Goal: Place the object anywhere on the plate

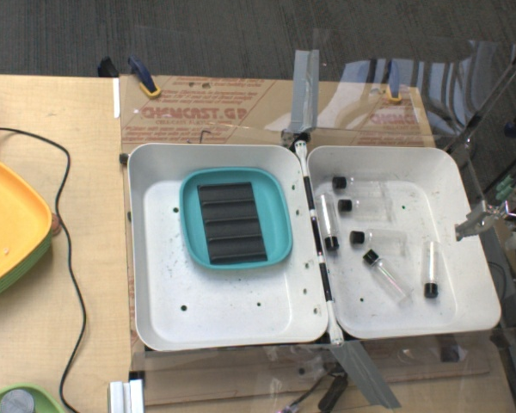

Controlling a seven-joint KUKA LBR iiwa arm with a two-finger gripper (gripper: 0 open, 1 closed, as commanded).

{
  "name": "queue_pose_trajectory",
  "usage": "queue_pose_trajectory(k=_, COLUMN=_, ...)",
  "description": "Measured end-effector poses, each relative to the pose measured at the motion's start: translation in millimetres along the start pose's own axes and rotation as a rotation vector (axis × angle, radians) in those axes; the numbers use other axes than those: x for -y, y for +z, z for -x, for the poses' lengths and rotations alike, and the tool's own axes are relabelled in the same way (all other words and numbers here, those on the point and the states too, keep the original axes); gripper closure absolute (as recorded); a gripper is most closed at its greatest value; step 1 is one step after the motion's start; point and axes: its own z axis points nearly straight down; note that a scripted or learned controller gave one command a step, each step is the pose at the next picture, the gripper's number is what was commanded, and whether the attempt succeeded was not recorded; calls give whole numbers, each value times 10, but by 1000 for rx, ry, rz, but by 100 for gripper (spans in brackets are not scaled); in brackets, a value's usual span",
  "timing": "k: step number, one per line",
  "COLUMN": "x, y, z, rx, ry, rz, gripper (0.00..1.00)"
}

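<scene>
Now, the clear tubes with black caps lie loose in the right bin (pixel 464 312), none on the teal plate (pixel 192 222) in the left bin (pixel 155 299).

- Tube by divider (pixel 326 220): long axis runs far-to-near, cap at near end.
- Slanted tube (pixel 383 275): cap points far-left.
- Right tube (pixel 430 269): far-to-near, cap near.

The plate carries a black ridged pad (pixel 232 222). The gripper (pixel 482 222) sits at the right bin's outer rim; whether it is wide or narrow, I cannot tell.
</scene>
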Motion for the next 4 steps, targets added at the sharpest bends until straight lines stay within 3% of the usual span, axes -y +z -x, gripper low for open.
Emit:
queue_pose_trajectory(k=1, x=-2, y=-1549, z=-13, rx=1, ry=162, rz=-1, gripper=0)
queue_pose_trajectory(k=2, x=-8, y=-1856, z=13, rx=2, ry=305, rz=-1, gripper=0)
queue_pose_trajectory(k=4, x=-180, y=-1818, z=5, rx=2, ry=610, rz=-2, gripper=0)
